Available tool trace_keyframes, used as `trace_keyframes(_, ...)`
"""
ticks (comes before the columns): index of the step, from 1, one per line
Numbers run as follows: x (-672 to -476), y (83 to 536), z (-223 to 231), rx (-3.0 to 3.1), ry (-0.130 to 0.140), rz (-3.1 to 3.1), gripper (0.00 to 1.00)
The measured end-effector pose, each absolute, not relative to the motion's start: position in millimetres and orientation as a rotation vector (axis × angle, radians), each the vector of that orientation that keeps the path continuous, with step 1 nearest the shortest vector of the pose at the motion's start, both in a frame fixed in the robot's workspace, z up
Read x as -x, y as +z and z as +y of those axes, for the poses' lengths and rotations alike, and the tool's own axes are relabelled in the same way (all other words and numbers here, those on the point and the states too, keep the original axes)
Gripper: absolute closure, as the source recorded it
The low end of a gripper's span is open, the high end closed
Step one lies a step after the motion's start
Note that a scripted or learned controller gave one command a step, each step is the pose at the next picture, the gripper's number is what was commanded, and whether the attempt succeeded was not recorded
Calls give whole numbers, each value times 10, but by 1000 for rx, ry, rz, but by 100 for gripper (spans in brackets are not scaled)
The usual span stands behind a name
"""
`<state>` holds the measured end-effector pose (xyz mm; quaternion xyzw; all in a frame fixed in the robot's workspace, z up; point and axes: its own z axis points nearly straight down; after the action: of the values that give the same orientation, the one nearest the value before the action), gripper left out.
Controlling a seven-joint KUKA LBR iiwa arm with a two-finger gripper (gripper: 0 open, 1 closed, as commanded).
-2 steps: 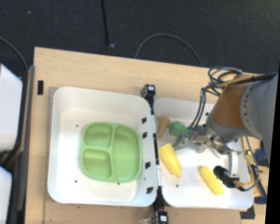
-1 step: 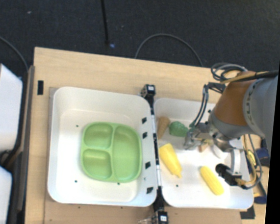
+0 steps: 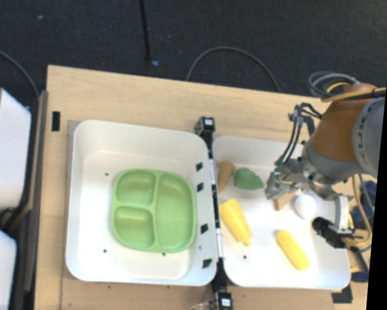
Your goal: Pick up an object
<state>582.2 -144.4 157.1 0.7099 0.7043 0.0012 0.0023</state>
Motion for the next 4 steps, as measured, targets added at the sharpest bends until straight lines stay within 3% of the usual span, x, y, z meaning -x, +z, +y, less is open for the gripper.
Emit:
trace_keyframes(2,-5795,2521,-1427,-2215,5,2220,100)
trace_keyframes(4,-5779,2623,-443,-2212,5,2229,100)
